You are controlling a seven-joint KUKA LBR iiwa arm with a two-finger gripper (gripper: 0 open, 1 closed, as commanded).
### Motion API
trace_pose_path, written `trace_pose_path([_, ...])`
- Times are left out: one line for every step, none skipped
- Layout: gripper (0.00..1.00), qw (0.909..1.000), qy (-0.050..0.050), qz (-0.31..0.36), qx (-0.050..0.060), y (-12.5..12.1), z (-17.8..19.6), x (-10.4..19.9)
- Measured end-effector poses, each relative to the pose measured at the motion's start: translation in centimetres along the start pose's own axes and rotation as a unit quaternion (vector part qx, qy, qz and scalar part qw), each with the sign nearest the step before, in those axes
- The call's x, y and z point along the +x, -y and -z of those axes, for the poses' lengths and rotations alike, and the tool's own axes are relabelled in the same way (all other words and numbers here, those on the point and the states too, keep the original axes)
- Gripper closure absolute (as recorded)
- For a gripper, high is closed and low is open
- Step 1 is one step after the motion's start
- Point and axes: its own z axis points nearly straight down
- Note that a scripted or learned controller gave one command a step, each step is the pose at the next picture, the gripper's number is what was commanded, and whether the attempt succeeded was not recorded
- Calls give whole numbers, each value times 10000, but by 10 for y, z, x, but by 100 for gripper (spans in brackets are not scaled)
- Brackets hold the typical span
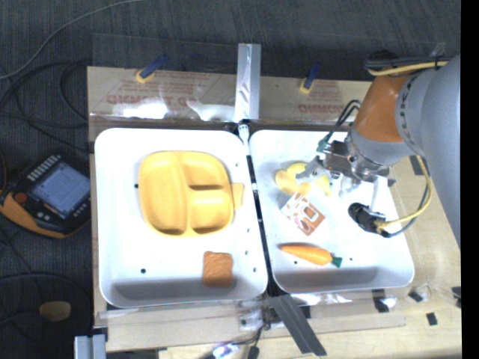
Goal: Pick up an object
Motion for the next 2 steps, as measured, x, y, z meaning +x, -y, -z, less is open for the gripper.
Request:
trace_pose_path([0,9926,-14,1215,-72,63,-41,8])
trace_pose_path([0,9960,-20,891,1,113,-16,-16])
